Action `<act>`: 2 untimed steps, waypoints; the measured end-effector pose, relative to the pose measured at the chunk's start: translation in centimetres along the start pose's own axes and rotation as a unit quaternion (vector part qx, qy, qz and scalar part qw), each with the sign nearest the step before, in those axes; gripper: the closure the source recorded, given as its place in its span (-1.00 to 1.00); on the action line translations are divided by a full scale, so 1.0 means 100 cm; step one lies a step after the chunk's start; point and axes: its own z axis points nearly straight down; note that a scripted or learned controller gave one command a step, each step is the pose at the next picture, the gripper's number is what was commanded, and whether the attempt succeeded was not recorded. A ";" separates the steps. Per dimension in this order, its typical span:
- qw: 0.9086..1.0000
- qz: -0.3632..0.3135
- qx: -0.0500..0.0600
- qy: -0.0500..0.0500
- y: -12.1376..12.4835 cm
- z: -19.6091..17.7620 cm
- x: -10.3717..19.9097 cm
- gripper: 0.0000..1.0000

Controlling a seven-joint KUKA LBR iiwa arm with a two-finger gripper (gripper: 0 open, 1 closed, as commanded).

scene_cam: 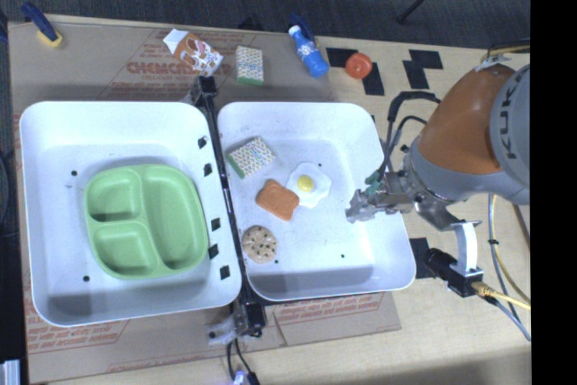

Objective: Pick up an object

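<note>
The right bin [361,270] holds a fried egg [307,184], an orange bread-like piece [277,199], a round cookie [260,243] and a green-and-white checked packet [251,156]. My gripper [364,205] hangs low over the bin's right side, to the right of the egg and apart from it. Nothing shows between its tips. The grey arm with its orange band [455,135] reaches in from the right.
The left bin [45,131] holds a green divided plate [144,218]. Behind the bins on the bench lie a snack packet [192,53], a small green box [249,65], a blue bottle [309,52], an orange ball [359,64] and a blue-and-yellow clamp [41,24].
</note>
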 end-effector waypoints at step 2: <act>1.000 -0.002 0.000 0.001 -0.003 -0.061 0.061 1.00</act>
